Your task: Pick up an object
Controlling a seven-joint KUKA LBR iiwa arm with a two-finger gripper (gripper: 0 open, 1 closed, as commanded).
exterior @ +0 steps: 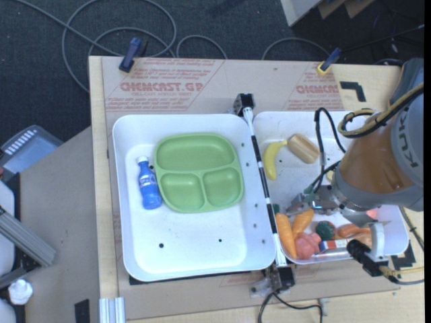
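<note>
Cardboard-topped bench (202, 86) with two white bins (135, 200); dark cabled floor (54, 19) behind

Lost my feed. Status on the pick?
Gripper low in right bin, over the toy pile. Carrot and banana lying loose. Nothing seen lifted.

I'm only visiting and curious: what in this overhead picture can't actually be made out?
- Gripper: the arm's grey body hides its fingers in the camera view.
- Right bin: the arm covers its right part.
- Toy food pile: items overlap; some unidentifiable.
- Blue bottle: label too small to read.
</note>
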